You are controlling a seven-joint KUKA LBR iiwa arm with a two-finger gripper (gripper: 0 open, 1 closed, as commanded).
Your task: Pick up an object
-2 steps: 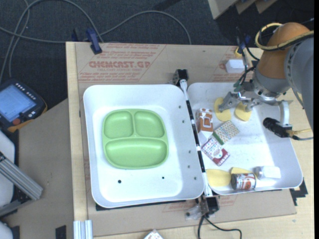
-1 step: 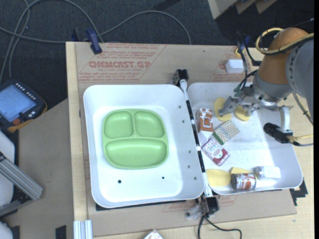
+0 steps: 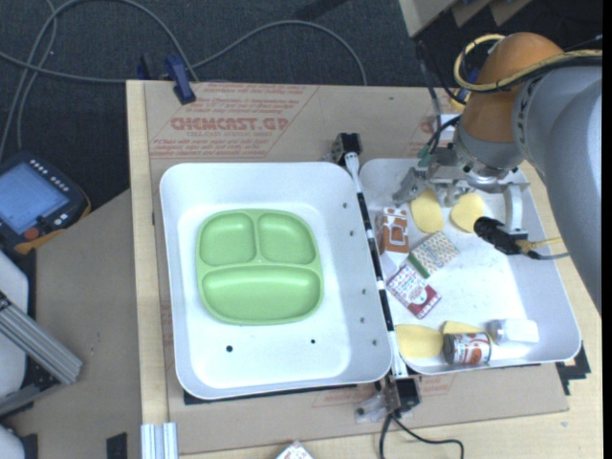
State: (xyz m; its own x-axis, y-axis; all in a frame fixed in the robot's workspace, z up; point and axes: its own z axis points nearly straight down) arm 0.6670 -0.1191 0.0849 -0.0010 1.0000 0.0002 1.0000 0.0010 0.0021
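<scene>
Nearest the camera, a small can (image 3: 469,349) lies at the right bin's (image 3: 545,295) near edge beside a yellow piece (image 3: 417,340). My gripper (image 3: 449,187) hangs over the far end, above two yellow pieces (image 3: 427,214); whether it's open I cannot tell. I'd centre on one piece, descend straight, avoiding the packets (image 3: 413,288) nearby.

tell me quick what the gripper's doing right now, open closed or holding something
gripper: low in the right bin over two yellow pieces; open or closed cannot be told, and no grasp is visible.
</scene>
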